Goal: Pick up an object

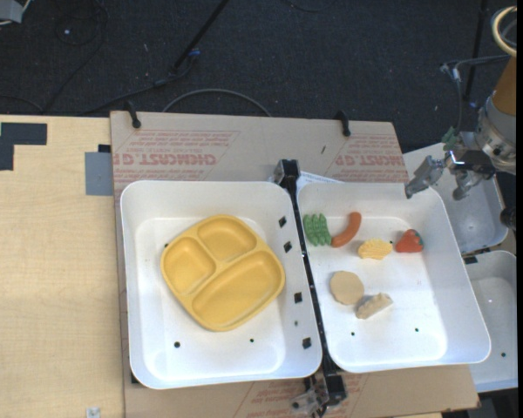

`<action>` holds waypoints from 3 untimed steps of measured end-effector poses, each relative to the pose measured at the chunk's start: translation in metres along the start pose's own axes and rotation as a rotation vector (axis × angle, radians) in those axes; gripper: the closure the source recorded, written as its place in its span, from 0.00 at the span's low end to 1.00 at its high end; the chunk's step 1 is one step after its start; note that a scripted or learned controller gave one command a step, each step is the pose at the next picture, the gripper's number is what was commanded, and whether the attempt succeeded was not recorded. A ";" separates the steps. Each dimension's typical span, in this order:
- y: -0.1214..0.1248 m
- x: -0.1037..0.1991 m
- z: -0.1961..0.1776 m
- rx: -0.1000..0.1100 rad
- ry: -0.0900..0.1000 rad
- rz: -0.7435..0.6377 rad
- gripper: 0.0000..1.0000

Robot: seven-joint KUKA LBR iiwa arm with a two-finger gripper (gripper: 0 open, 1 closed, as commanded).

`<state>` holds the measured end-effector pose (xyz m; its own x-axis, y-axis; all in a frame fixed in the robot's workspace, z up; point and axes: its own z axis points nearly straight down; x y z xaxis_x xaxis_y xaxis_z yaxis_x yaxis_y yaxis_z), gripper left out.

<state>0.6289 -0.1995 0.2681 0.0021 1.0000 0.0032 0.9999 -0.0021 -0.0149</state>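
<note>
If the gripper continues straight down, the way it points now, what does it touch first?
Probably the upper right rim of the right bin, which lies just under the gripper. The red toy is lower left, likely off that line. Depth is unclear.

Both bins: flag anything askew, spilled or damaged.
Nothing looks spilled or broken. The yellow divided plate sits rotated at an angle in the left bin. The toy food pieces lie loosely scattered in the right bin, all inside its walls.

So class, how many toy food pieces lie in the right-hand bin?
6, all in its far half: green vegetable, sausage, yellow piece, red piece, tan round piece, beige chunk touching it.
</note>
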 end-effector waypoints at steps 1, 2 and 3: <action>0.002 0.000 -0.008 -0.012 -0.003 -0.002 0.00; 0.005 -0.006 0.053 -0.007 -0.002 -0.002 0.00; -0.004 -0.005 0.102 -0.008 -0.002 -0.002 0.00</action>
<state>0.6232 -0.2038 0.1666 -0.0002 1.0000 0.0014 1.0000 0.0002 -0.0065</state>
